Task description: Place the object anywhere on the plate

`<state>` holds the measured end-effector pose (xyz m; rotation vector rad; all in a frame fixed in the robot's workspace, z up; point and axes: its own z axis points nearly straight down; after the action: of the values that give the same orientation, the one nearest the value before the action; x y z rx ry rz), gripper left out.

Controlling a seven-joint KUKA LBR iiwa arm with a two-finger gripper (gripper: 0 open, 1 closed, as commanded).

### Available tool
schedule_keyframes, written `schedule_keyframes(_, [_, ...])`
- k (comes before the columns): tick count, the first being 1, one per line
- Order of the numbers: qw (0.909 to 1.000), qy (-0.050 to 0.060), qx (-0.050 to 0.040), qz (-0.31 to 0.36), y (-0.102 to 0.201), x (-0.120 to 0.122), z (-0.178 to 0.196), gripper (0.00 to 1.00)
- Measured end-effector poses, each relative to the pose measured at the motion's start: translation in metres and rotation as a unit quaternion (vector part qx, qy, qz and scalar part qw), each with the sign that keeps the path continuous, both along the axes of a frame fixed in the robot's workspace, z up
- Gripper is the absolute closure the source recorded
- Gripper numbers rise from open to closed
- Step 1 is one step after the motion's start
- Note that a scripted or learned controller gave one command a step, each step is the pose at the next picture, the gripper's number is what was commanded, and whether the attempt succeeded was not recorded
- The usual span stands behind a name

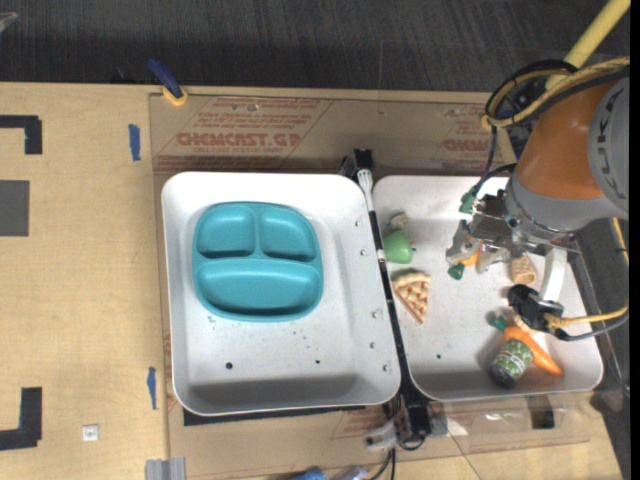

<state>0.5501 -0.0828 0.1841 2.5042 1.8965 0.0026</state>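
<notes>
1. Plate [258,260], teal, lies in the left bin [190,368].
2. Gripper [468,258] hangs over the right bin [440,368], near its far edge; I cannot tell its state.
3. Pear [399,245] and waffle [412,296] lie by that bin's left edge; can [510,360] and carrot [541,352] at its near right corner.

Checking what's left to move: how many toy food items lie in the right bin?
3 clearly: a green pear near the bin's left wall, a waffle-patterned slice below it, and a carrot at the lower right. A tan piece under the gripper may be a fourth; more could be hidden.
</notes>
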Motion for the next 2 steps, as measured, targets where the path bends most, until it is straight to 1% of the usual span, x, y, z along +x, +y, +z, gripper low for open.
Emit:
schedule_keyframes(1, [0.9962, 0.0, -0.0005, -0.087, 0.034, -0.033, 0.052, 1.0])
schedule_keyframes(2, [0.9912, 0.004, -0.0001, -0.132, 0.087, -0.072, 0.028, 1.0])
